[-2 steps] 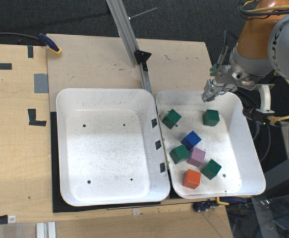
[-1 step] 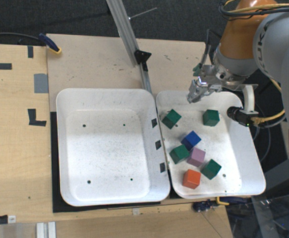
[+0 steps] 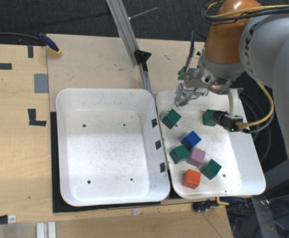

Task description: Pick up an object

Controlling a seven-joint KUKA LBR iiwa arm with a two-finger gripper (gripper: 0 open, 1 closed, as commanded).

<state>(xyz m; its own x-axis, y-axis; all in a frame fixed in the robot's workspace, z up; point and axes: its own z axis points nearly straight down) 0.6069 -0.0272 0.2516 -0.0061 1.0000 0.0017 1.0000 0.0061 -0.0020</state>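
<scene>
**Inspector:** Position of the arm?

**Assistant:** The grey arm (image 3: 263, 38) reaches in from the right, its orange band above the wrist. The hand (image 3: 184, 99) hangs over the far left corner of the right bin (image 3: 248, 182), fingers pointing down. Whether the fingers are apart or together cannot be told at this angle. Nothing is seen between them.

**Inspector:** Contents of that bin?

**Assistant:** Six blocks. A green block (image 3: 171, 118) lies tilted just below the hand, near the bin's left wall, apart from the fingertips. A second green block (image 3: 211, 117) sits at the far right side, beside a black fitting on the arm. Toward the middle there is a cluster: a blue block (image 3: 191, 140), a third green block (image 3: 179, 153) to its near left, and a purple block (image 3: 197, 157) touching or nearly touching both. A fourth green block (image 3: 211, 168) lies just beside the purple one. An orange block (image 3: 192, 178) sits nearest the front rim.

**Inspector:** The other bin?

**Assistant:** The left bin (image 3: 65, 133) stands alongside, its rim meeting the right bin's. Both rest on the worktop (image 3: 15, 148), which carries grey tape marks (image 3: 40, 83) at the left. A metal rail (image 3: 127, 29) slants down from the top to the bins' shared far corner.
</scene>
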